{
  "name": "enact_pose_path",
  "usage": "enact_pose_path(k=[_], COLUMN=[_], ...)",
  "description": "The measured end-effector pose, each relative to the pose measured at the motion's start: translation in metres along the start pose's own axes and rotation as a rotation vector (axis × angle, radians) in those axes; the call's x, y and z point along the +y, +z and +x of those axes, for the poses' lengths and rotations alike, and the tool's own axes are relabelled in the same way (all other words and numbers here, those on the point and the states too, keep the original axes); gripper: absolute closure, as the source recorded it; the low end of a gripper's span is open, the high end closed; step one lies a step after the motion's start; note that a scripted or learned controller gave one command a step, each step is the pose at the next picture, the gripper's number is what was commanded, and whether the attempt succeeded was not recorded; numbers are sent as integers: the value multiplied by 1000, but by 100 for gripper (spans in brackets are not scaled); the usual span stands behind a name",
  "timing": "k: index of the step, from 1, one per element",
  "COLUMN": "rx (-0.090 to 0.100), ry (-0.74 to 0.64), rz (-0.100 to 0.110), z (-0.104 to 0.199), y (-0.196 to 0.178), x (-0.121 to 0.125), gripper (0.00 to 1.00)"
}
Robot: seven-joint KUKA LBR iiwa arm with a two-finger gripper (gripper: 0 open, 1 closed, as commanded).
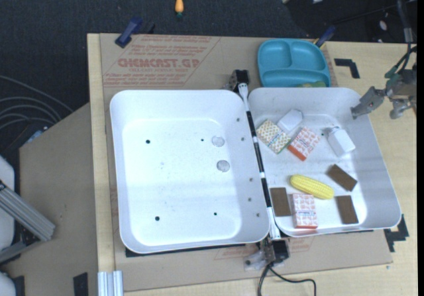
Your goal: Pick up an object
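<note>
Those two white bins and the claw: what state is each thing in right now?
Left bin: holds two small round discs.
Right bin: holds the toys.
Corn cob: lying flat in the right bin.
Brown bars: three, lying flat, apart from each other.
Checkered packets: flat, untouched.
Blue divided tray: on the bench behind the right bin.
Gripper: above the right bin's far right edge, holding nothing.

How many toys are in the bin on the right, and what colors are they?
Brown blocks: 3
Red-and-white packets: 2
White pieces: 2
Yellow corn: 1
Checkered packet: 1
Total: 9, all in the right bin.
</note>
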State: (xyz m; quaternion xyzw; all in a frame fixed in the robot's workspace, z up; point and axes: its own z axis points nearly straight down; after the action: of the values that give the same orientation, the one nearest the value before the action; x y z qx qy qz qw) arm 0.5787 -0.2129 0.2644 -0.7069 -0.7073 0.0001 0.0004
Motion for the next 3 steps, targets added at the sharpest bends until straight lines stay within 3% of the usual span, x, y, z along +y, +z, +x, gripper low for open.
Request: enact_pose_path(k=[1, 2, 3], rx=[-6, 5, 1], ry=[-1, -3, 1], rz=[-16, 18, 2], z=[41, 97, 111], y=[159, 180, 175], x=[16, 66, 0], gripper=[0, 0, 0])
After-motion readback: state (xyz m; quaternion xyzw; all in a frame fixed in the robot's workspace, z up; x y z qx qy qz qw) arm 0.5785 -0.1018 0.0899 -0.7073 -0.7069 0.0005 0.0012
